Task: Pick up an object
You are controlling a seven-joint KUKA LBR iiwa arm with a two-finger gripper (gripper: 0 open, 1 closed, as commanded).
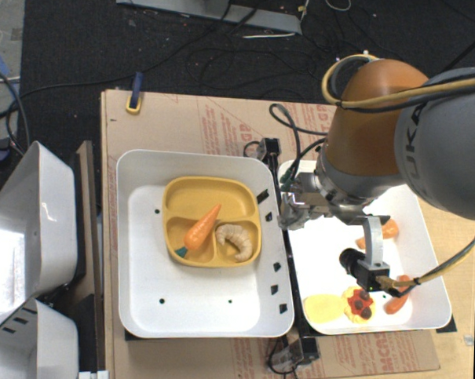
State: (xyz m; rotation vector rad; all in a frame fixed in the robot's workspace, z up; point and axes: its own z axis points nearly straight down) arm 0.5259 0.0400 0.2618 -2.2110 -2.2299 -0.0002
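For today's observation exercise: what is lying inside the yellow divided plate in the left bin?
The yellow plate holds an orange toy carrot across its divider and a pale shrimp in the lower right compartment. Whatever lies beneath them is covered.

**Surfaces as I see them**

I see both white bins (142, 220) in smooth plastic, the yellow plate (210, 193) matt plastic, the bench board (193, 120) rough brown cardboard, and the arm's orange band (374, 112) glossy.
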